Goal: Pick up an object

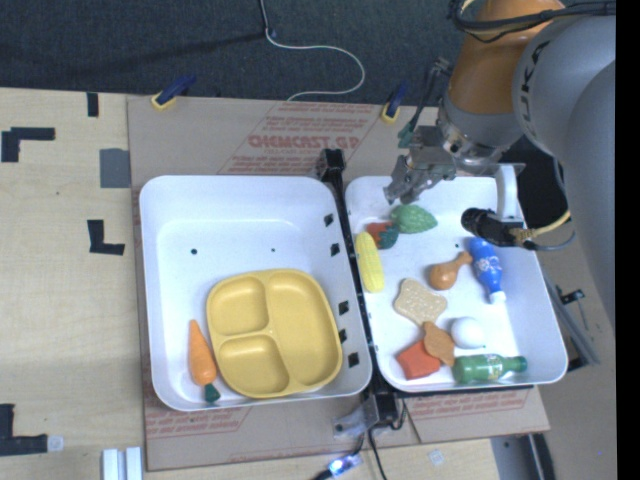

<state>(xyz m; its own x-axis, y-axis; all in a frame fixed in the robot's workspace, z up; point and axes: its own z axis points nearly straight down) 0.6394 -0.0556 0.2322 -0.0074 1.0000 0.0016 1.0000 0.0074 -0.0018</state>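
Green leafy toy (413, 218) just below hand (406, 190) in right bin (548, 298); hand state unclear

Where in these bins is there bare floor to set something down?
Left bin: bare floor above the yellow plate. Right bin: a small patch between the blue bottle and green bottle; crowded elsewhere, especially under the hand.

We count two shallow white plastic bins (160, 208), one yellow divided plate (272, 330), one orange carrot (200, 354), and nine toy foods and bottles below the gripper (408, 190).
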